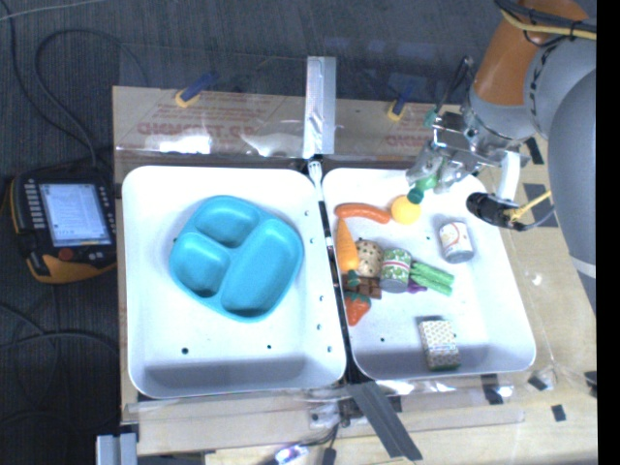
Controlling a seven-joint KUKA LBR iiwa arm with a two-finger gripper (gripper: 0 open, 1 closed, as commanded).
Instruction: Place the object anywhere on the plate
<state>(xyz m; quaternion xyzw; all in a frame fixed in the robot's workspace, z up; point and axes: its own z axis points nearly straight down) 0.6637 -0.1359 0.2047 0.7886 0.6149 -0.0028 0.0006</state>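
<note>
Hovering over the far corner of the right bin (504, 289), the hand (431, 174) sits just above a yellow lemon-like fruit (405, 209) with a green tip, and nothing can be seen between its fingers; whether they are spread or closed cannot be told from this slanted look down. The blue plate (235, 256), divided into three hollows, lies alone in the left bin (155, 337), well apart from the hand. As I judge it, the step in hand is still the pick, and the lemon is the likeliest target since it lies nearest the hand. To do it well, the hand should come down centred on the round body of the fruit, not on the green tip, because a round thing squeezed off-centre tends to squirt out sideways. An orange curved vegetable (361, 213) lies just beside the lemon on its left, so the fingers should close across the free sides to avoid dragging it along. A small tin can (455, 240) lies near on the other side, with a carrot (347, 247), a cluster of toys (392, 267) and a patterned block (439, 342) further down. Once lifted, the load must clear the raised wall between the bins before being lowered onto any hollow of the plate.
</note>
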